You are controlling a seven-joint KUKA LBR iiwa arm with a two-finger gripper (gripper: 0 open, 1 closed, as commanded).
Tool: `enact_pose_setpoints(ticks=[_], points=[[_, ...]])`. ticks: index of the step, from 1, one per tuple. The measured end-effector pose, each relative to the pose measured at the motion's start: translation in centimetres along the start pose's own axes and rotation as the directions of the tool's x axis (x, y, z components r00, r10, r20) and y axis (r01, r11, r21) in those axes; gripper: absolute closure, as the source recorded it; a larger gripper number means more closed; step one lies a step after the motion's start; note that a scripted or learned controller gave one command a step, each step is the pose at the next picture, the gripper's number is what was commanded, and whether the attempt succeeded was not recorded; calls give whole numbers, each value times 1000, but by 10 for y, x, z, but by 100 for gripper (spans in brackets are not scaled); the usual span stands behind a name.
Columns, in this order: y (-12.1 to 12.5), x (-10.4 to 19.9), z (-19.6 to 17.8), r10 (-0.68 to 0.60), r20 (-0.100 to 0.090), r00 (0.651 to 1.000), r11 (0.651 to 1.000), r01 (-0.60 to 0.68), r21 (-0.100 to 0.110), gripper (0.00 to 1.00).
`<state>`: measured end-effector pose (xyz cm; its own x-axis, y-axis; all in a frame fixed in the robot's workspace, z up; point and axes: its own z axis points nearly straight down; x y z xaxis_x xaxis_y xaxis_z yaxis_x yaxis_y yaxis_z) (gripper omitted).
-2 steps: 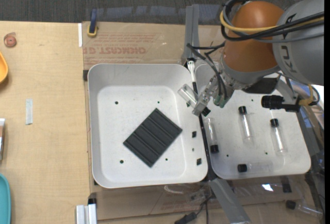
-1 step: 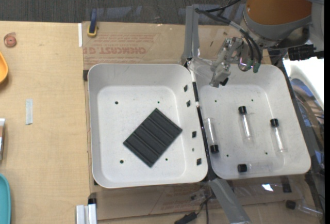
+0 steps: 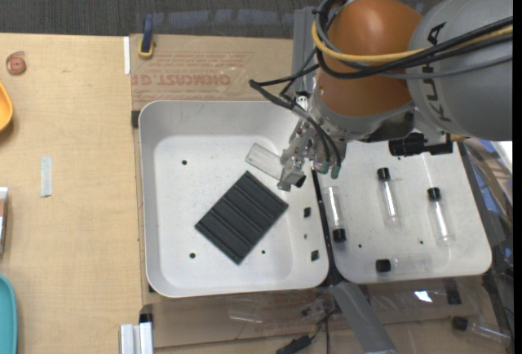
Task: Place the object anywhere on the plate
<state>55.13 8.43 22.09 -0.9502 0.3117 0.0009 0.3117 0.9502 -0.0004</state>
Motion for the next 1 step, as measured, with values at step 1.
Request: enact_pose_setpoints(ticks=[1], points=[[0,0,0,1,0,1000,1000,-1,0,0]])
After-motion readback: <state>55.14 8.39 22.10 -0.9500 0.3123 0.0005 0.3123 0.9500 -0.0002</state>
